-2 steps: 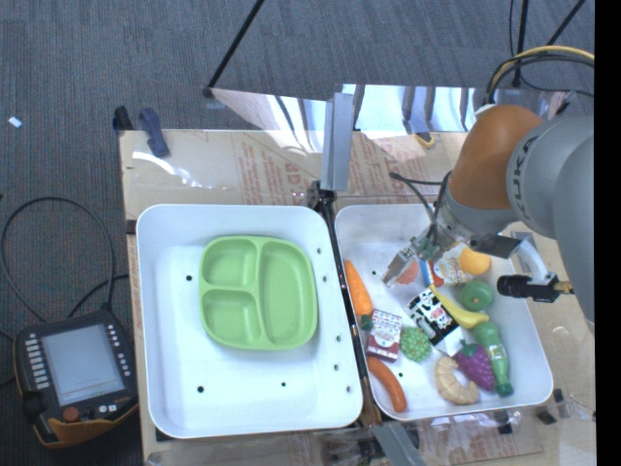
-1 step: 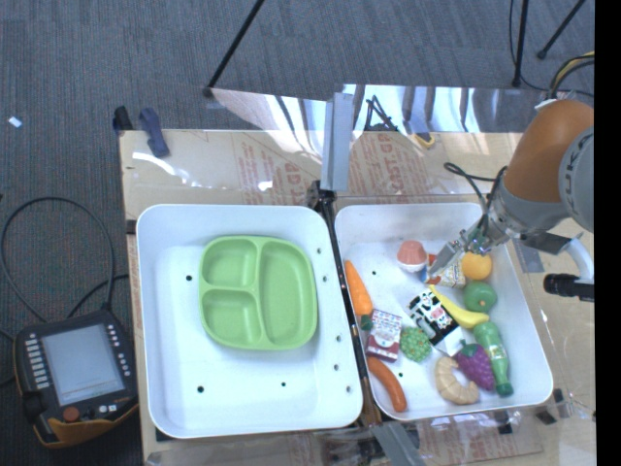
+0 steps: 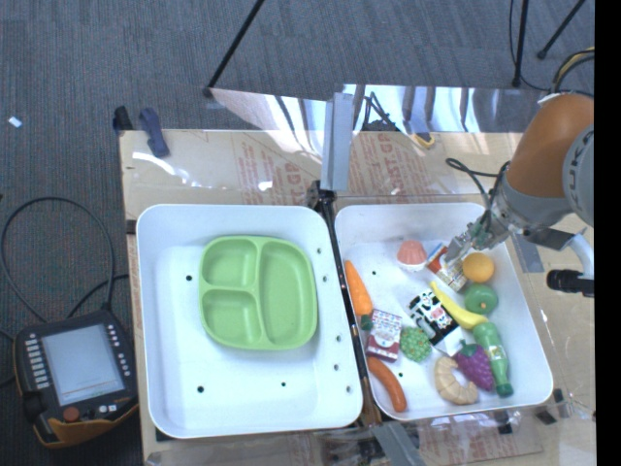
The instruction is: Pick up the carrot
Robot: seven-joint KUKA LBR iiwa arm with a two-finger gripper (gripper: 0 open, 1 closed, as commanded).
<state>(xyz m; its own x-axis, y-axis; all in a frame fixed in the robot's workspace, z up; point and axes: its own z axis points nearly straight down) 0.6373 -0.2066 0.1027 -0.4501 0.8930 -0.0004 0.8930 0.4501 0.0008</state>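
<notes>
Hovering: gripper (image 3: 456, 265) low in right bin (image 3: 388, 223), near pink toy (image 3: 411, 251) and orange (image 3: 477, 267) | grip state: cannot tell | carrot (image 3: 358, 288) lies by right bin's left wall, well apart from gripper | left bin (image 3: 165, 260) holds green divided plate (image 3: 259, 292)

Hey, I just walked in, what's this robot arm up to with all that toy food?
The arm's hand is down in the right bin, near its back, among a pink toy, an orange and a banana. The carrot it is meant to pick up lies apart from it, along that bin's left wall, untouched. A sausage and grapes lie nearer the front. The left bin holds a green divided plate.
</notes>
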